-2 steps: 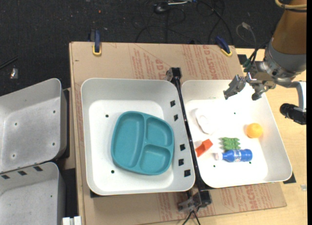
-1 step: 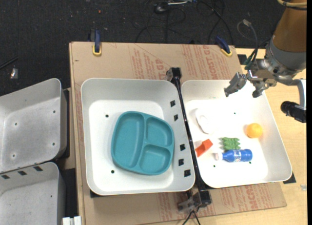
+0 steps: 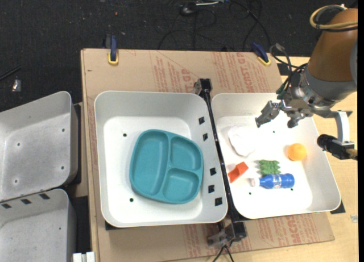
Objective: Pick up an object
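Orange ball [image 3: 296, 152] sits loose in the right bin [image 3: 324, 198], just below the claw [image 3: 282, 117].

Looks light and smooth, so it'll probably roll; I'd pinch it across the middle. Claw hangs spread, holding nothing. Further below-left of it: blue bottle [image 3: 277, 181], green toy [image 3: 269, 167], red piece [image 3: 238, 171], white cloth [image 3: 242, 140]. Teal tray [image 3: 166, 166] way off left.

Two shallow white bins sat side by side on the bench: a left bin [image 3: 108, 141] and a right bin [image 3: 318, 192]. In the left bin lay one teal divided plate [image 3: 166, 166]. The right bin held five things: one white object [image 3: 241, 141], one orange ball [image 3: 296, 152], one red piece [image 3: 238, 171], one green toy [image 3: 269, 166], and one blue bottle [image 3: 276, 181] just below the green toy.
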Controlling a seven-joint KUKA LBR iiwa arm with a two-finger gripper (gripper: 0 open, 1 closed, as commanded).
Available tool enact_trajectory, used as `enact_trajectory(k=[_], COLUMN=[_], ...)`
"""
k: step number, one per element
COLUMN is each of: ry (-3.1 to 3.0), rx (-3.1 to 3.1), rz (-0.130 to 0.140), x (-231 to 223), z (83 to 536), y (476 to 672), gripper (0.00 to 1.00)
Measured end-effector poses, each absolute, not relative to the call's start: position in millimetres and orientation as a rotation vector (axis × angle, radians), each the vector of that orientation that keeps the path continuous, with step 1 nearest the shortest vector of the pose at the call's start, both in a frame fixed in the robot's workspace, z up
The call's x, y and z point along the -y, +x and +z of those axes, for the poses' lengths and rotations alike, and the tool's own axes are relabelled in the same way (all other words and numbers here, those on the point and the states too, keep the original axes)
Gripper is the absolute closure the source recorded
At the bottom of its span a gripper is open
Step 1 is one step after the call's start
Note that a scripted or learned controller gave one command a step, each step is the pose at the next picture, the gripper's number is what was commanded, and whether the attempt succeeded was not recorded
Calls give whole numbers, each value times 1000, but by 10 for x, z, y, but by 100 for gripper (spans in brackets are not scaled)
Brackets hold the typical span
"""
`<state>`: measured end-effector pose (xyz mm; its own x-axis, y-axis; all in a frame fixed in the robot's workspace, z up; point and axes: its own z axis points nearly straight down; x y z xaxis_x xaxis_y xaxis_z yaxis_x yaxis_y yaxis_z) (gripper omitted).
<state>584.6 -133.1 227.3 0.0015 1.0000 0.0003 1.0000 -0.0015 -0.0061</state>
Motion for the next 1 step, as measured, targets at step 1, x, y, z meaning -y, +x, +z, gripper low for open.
enact_trajectory(k=[1], ry=[-2220], rx=[2218], rz=[4], x=[1258], z=[1814], y=[5850], gripper=[0])
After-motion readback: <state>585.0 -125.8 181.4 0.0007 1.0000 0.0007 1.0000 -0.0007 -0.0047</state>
